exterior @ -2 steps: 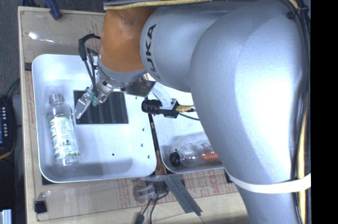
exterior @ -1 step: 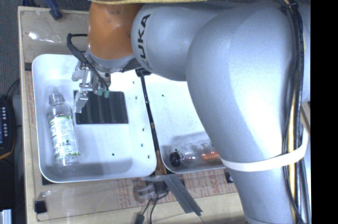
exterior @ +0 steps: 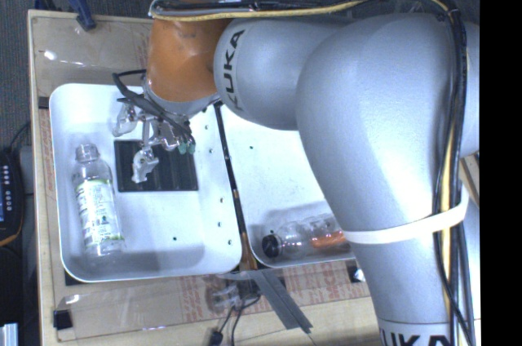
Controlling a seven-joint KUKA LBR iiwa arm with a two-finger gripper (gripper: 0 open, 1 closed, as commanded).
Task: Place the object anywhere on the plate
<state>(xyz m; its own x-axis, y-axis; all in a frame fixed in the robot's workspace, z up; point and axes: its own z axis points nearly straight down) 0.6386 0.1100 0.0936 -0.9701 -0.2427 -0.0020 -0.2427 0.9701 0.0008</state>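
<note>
A flat black square plate [exterior: 167, 171] lies on the floor of the left bin [exterior: 61, 116]. A clear plastic bottle [exterior: 96, 201] with a green-and-white label lies to the plate's left, cap pointing to the far side. My gripper [exterior: 134, 144] hangs over the plate's far left corner, below the orange wrist band. Its two metal fingers [exterior: 144, 166] stand apart, open, with nothing between them. The bottle lies apart from the gripper, further left and nearer the front.
A second clear bottle [exterior: 303, 239] with an orange label lies in the right bin [exterior: 269, 173], partly hidden under the grey arm. The bins' shared wall [exterior: 231, 181] runs just right of the plate. A blue clamp [exterior: 80, 8] sits on the bench's far left corner.
</note>
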